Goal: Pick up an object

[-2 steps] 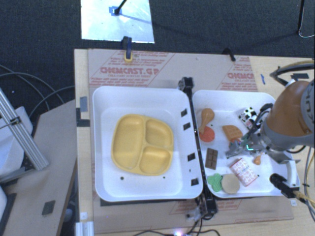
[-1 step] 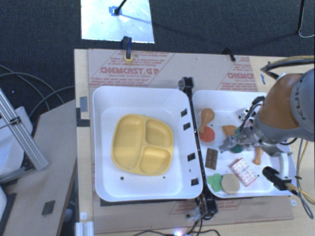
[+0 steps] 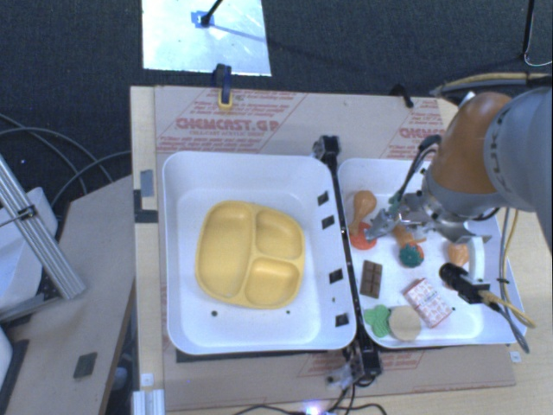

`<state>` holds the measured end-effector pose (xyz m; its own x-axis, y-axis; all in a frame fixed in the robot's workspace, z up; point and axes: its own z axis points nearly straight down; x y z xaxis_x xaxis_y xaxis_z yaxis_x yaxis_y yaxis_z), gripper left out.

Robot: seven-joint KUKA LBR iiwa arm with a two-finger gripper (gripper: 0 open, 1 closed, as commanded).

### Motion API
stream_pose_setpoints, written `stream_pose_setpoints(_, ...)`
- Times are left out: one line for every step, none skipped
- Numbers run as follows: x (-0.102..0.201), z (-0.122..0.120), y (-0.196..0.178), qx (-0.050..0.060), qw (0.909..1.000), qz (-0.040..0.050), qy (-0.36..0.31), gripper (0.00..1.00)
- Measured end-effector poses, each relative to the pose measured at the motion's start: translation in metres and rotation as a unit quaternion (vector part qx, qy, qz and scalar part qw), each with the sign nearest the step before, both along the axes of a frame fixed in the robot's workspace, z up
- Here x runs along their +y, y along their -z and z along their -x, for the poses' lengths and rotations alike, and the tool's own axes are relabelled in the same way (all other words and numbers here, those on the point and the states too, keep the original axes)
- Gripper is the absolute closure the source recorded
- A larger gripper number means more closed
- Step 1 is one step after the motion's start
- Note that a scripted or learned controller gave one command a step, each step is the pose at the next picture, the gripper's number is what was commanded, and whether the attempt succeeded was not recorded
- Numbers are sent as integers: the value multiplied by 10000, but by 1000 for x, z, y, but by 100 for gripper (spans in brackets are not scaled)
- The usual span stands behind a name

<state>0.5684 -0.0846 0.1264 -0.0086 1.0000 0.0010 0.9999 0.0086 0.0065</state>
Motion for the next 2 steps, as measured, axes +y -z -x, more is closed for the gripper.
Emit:
stream_pose_setpoints(-3,2,-9,9,10000,5,19,100)
stream_pose_setpoints(-8,86,-14,57,10000,-2,56,100)
